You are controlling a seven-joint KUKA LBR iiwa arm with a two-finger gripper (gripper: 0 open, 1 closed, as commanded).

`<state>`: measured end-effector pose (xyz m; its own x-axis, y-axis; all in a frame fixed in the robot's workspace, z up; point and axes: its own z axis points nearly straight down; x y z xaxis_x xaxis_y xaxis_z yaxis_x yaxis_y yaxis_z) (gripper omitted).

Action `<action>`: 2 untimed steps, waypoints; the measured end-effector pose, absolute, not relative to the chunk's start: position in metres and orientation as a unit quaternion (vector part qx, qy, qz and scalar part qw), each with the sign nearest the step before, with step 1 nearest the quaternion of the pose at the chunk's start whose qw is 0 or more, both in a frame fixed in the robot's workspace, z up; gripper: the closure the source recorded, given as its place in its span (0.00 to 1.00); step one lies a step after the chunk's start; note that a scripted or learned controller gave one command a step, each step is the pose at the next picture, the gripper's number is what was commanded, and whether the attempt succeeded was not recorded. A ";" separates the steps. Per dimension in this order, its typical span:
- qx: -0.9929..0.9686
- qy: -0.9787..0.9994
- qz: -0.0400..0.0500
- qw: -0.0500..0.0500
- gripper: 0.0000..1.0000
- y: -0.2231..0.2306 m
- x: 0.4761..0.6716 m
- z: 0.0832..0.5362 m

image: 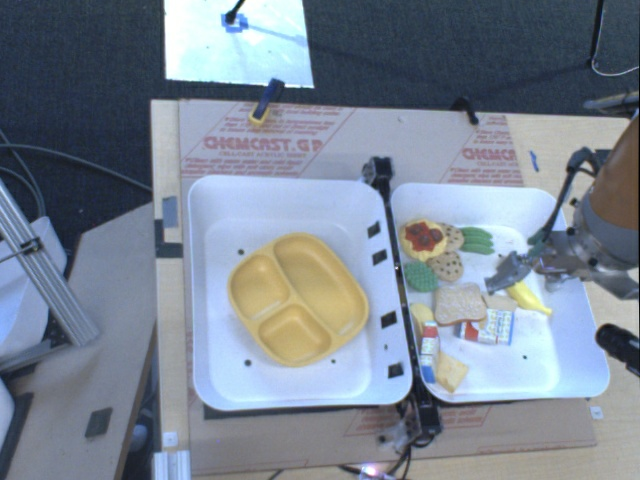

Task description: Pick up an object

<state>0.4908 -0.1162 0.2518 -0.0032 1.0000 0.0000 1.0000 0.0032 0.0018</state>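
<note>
On dark carpet, bench [330, 128] with two white bins, pincer [508, 268] grip state unclear, over toy food.

Red print "CHEMCAST GP" – reads on the clear protective sheet [340, 133] under the bins, once at upper left & again, slanted, at upper right. Small carton [488, 326] in right bin has print – too small to read.

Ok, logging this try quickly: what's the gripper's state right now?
Gripper: over the right bin, just above the banana; open or shut cannot be told.
</note>
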 end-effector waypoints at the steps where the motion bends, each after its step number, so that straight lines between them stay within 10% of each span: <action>1: 0.703 0.711 0.000 -0.002 0.00 -0.032 0.486 0.181; 2: 0.708 0.707 0.000 0.001 0.00 -0.090 0.527 0.119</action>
<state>0.5266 -0.0896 0.1193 0.0012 1.0000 -0.0014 1.0000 -0.0012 0.0017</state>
